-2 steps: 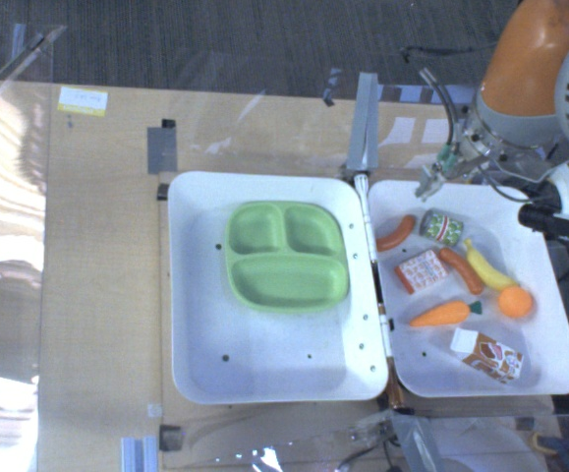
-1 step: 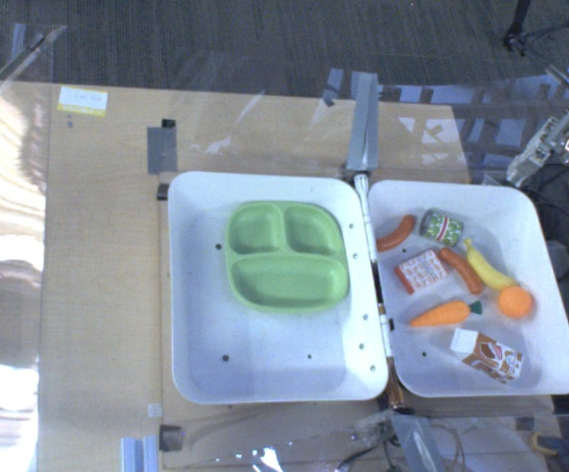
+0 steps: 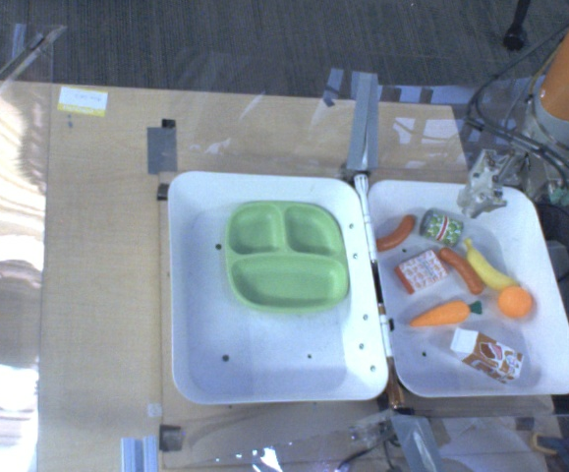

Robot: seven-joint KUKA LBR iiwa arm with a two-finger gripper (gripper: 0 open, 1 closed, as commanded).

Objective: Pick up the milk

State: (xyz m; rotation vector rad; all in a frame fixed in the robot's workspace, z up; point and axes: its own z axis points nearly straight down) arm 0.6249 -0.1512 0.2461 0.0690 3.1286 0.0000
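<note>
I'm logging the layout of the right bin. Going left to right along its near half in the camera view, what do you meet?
Carrot → milk → orange.

There are two shallow white plastic bins (image 3: 264,382). The left one has one green plate with three parts (image 3: 286,256). The right bin (image 3: 549,362) has seven toy foods: two red sausages (image 3: 395,232), one small can (image 3: 441,227), one red box (image 3: 421,270), one yellow banana (image 3: 487,266), one round orange (image 3: 515,303), one orange carrot (image 3: 441,314) and one brown-and-white milk carton (image 3: 488,353).
</note>
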